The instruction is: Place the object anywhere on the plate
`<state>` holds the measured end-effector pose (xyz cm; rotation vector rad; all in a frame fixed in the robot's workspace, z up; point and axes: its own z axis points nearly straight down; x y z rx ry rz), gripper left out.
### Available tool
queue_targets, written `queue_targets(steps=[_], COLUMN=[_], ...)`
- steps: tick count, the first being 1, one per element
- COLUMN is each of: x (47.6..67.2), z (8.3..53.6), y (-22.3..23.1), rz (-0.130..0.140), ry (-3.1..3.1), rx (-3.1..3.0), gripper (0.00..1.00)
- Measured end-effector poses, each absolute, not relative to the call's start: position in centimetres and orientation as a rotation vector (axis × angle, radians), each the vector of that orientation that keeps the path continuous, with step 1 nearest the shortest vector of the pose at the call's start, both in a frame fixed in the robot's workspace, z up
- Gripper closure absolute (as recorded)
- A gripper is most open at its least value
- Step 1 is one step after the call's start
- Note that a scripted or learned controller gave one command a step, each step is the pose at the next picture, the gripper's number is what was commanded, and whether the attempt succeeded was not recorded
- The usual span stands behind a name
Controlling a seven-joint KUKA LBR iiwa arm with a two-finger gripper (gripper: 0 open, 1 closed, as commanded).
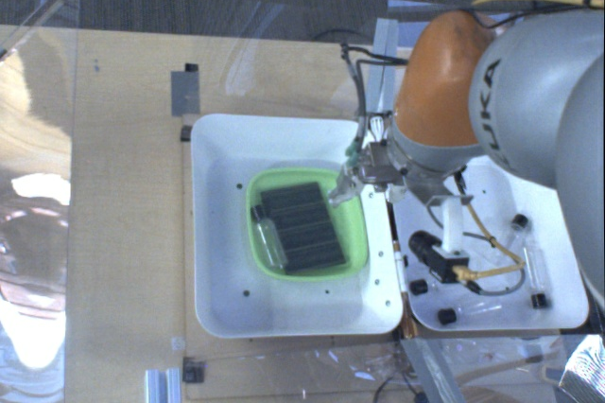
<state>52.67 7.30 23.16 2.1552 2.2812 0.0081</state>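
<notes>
A white bin (219, 231) sits hard against a second bin (496, 202) on the wooden bench (123, 250); small black bits (539, 300) lie scattered in the second.

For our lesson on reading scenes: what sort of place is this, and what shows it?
Probably a robotics lab: a grey-and-orange robot arm reaches over a white bin that holds a green plate.

There are 2 shallow white bins: the left bin (217, 288) and the right bin (562, 269). In the left one there is 1 green plate (357, 236). On it are 1 dark ribbed block (302, 226) and 1 clear vial (268, 240) with 1 black cap. The right bin has 4 small black caps (539, 300) (the clear tubes they belong to are too faint to count).
</notes>
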Motion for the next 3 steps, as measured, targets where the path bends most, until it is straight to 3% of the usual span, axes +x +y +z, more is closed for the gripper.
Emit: queue_targets(steps=[1, 2, 3], x=[57.3, 58.9, 57.4], z=[27.9, 18.9, 23.9], y=[1.9, -4.9, -0.2], rz=[0.010, 0.003, 0.008], ry=[2.341, 2.594, 2.577], rx=[2.084, 1.765, 1.786], gripper=[0.00, 0.00, 0.00])
